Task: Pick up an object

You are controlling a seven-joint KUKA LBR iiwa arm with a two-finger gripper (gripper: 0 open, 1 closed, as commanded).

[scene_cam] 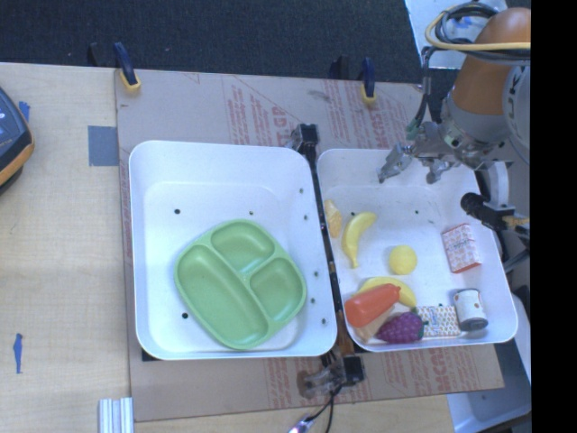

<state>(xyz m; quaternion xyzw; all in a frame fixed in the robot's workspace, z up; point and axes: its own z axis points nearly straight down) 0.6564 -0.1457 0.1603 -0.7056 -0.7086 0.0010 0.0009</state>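
Observation:
My gripper (413, 171) hangs open over the far edge of the right bin (424, 201), with nothing between its fingers. Below it in that bin lie a yellow banana (357, 234), an orange slice (334, 218), a yellow lemon (403, 260), a red and white carton (461, 246), a small can (468, 308), a second banana (394, 287), an orange-red pepper (371, 305), a bunch of purple grapes (399, 328) and a flat patterned packet (439, 319). The nearest items sit well below the fingertips.
The left bin (158, 188) holds a green divided plate (240, 283). Blue clamps (125, 66) (368, 77) pin the cardboard at the back. A yellow and black device (11, 142) sits at the left edge of the bench.

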